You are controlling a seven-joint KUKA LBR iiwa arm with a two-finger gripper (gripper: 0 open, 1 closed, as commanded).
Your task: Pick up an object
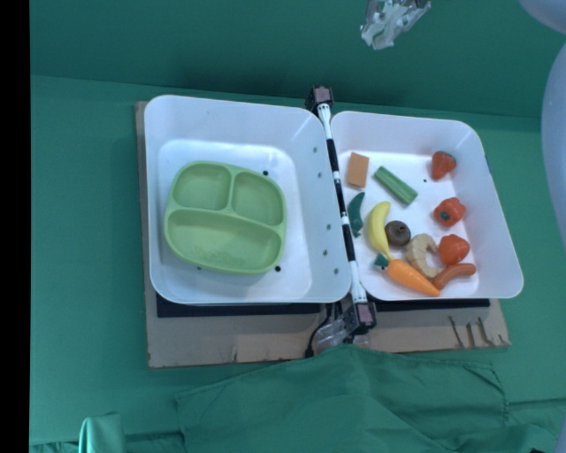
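Green cloth [88, 265] covering the bench, brown cardboard sheet [203, 349] beneath, rumpled cloth fold [354, 403] in front

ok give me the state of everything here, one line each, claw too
claw: raised above the bench past the far edge of the bins, holding nothing
green divided plate: right way up in the left bin, compartments bare
banana: lying flat in the right bin
carrot: lying flat near the front wall
green stick: lying flat, set diagonally
strawberry: resting near the far right corner
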